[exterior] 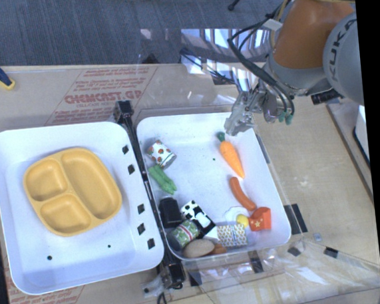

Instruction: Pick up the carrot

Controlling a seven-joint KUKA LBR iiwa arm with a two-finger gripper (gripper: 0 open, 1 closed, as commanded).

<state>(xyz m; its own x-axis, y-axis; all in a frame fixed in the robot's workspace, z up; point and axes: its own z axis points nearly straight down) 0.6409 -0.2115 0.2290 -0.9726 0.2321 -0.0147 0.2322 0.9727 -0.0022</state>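
Note:
The carrot (pixel 231 158), orange with a small green top, lies in the right bin (pixel 194 124) near its right wall, pointing toward the front. My gripper (pixel 239 120) hangs just above and behind the carrot's green end, over the bin's back right corner. Nothing shows between its fingers, and the carrot rests on the bin floor.
The right bin also holds a small can (pixel 160 153), a green pod (pixel 162 179), a sausage (pixel 242 194), a red block (pixel 260 219) and several toys heaped at the front. In the left bin (pixel 27 264) sits a yellow divided plate (pixel 72 190). A black divider (pixel 135 166) separates the bins.

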